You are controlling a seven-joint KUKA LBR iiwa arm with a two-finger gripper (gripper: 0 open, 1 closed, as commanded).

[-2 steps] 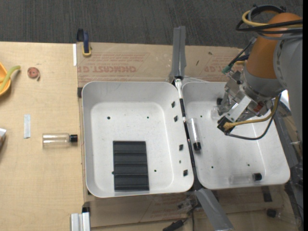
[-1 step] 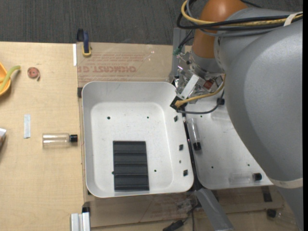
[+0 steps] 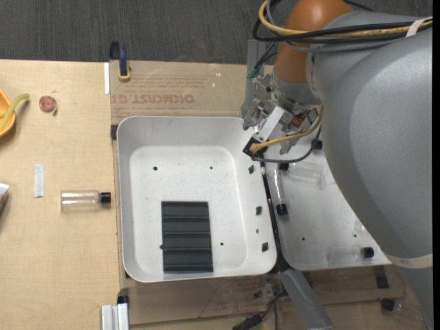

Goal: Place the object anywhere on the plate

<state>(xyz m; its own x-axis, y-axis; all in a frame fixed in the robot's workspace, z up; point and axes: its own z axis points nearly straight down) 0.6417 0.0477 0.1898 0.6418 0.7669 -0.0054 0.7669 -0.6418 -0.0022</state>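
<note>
A black ribbed plate (image 3: 185, 236) lies flat in the lower middle of the left bin (image 3: 137, 150). My gripper (image 3: 261, 124) hangs over the top of the divide between the two bins, above the left bin's upper right corner and well away from the plate. Just below it, a slim grey pen-like object with a black tip (image 3: 276, 191) lies along the left edge of the right bin (image 3: 309, 246). Another clear piece with a black end (image 3: 350, 255) rests near that bin's front. The arm hides much of the right bin.
On the bench to the left lie a clear bottle with a black cap (image 3: 82, 199), a small white strip (image 3: 38, 180), a red disc (image 3: 47, 103) and an orange item (image 3: 4, 113) at the edge. A blue clamp (image 3: 118, 58) stands at the back.
</note>
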